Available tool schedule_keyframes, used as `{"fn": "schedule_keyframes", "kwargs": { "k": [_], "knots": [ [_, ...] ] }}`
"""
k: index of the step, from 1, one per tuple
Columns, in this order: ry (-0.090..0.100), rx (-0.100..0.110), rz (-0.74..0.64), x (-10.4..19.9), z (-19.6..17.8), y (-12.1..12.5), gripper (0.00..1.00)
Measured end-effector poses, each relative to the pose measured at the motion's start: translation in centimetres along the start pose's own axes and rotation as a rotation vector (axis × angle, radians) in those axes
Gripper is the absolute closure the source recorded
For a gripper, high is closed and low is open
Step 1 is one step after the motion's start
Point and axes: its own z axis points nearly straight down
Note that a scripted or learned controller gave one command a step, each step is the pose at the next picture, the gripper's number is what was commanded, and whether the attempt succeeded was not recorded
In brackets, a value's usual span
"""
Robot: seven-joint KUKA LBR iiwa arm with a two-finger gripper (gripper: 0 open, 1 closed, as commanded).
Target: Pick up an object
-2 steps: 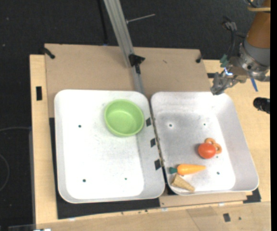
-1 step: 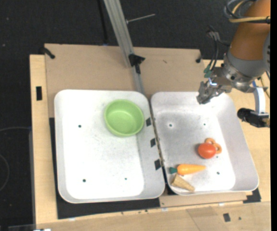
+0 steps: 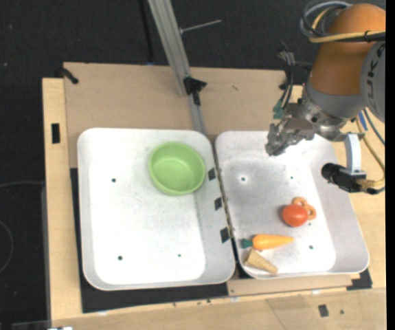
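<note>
Right now the gripper [image 3: 277,145] hangs over the far end of the right bin [image 3: 334,253]. I cannot tell how it is set, and nothing shows in it. Toward the near end lie a red tomato [image 3: 295,214], an orange carrot [image 3: 271,240] and a tan wedge [image 3: 260,261], likely waiting to be picked. Off to the side, a green bowl [image 3: 176,168] sits in the left bin [image 3: 108,253].

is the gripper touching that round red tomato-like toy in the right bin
Apart. The camera view shows the gripper over the right bin's far edge, with bare white floor between it and the round red tomato-like toy.
</note>
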Motion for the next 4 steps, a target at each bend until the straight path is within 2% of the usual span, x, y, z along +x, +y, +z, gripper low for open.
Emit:
{"fn": "schedule_keyframes", "kwargs": {
  "k": [2,3,4],
  "knots": [
    [0.002,0.001,-0.002,10.5,-0.5,-2.9,1.0],
    [0.0,0.002,-0.001,14.6,0.7,-3.5,1.0],
    [0.001,0.001,0.003,14.4,0.7,-3.5,0.0]
  ]
}}
